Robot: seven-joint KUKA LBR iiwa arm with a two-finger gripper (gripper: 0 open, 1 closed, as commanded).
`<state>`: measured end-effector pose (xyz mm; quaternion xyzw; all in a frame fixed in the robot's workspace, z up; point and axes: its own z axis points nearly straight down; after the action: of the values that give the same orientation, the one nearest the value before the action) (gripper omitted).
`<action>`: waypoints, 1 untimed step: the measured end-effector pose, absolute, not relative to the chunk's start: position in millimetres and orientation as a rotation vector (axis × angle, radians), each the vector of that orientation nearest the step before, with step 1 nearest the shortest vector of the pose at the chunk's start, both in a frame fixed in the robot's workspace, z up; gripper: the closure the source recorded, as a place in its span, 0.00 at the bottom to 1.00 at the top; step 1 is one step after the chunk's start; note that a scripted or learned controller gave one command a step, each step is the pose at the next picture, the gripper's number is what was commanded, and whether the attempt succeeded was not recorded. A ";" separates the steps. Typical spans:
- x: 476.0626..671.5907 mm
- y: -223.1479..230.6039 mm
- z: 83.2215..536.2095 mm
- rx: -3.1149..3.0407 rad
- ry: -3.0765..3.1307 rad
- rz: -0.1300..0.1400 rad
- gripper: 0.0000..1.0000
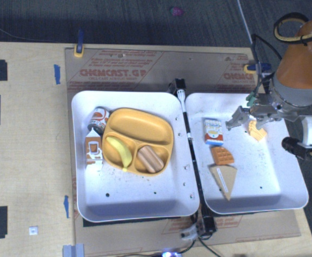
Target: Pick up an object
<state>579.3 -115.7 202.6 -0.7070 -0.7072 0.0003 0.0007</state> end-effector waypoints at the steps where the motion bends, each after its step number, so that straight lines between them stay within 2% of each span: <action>1: 592.0 -127.8 98.5 -2.228 -2.225 -0.009 0.00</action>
<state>592.0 -127.8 98.5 -0.7075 -0.7067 -0.0030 -0.0037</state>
